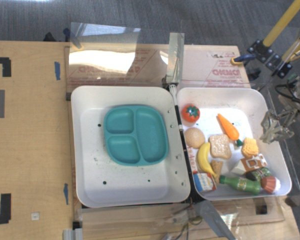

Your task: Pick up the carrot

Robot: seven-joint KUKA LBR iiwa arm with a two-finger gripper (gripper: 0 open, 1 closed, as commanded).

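The orange carrot (228, 126) lies in the right bin (255, 100), near its middle, slanting from upper left to lower right with its green stub toward the corn. Nothing touches it from above. A slice of bread (220, 146) lies just below and to its left, and the yellow corn (249, 147) sits right by its green end.
The right bin also holds a tomato (191, 113), a beige potato (194, 137), a banana (205, 158), a small carton (253, 162), a green bottle (242, 184) and a packet (204, 181). In the left bin (85, 134) lies a teal divided plate (136, 134). Cables and metal clutter (277, 126) crowd the right bin's right rim.
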